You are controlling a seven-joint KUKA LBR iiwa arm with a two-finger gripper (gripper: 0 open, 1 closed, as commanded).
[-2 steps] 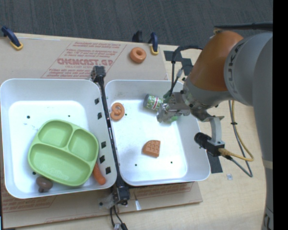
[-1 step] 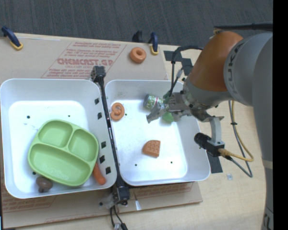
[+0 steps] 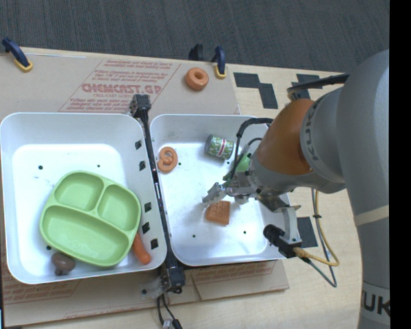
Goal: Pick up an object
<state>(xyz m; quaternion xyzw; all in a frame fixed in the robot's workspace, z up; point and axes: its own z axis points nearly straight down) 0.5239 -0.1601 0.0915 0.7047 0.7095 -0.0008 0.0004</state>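
Nearest the camera, along the front wall of the left bin [image 3: 14, 266], a brown lump [image 3: 63, 263] and an orange carrot-like piece [image 3: 141, 250] sit at the lower edge of a green divided tray [image 3: 89, 216], which takes up most of that bin's floor and leaves bare white only toward its back and left. In the right bin [image 3: 192, 252] the front half of the floor is open. Farther in, a brown waffle-like square [image 3: 218, 213] lies near the middle, and the gripper [image 3: 218, 195] hangs just above it with its metal fingers spread apart and nothing between them. The grey arm with its orange band [image 3: 288, 146] covers the bin's right side. An orange ring [image 3: 168, 158] rests near the left wall, and a small green-labelled can [image 3: 220, 146] lies on its side near the back wall. Beyond the bins, an orange doughnut-shaped ring [image 3: 196, 79] sits on the cardboard sheet [image 3: 96, 81].
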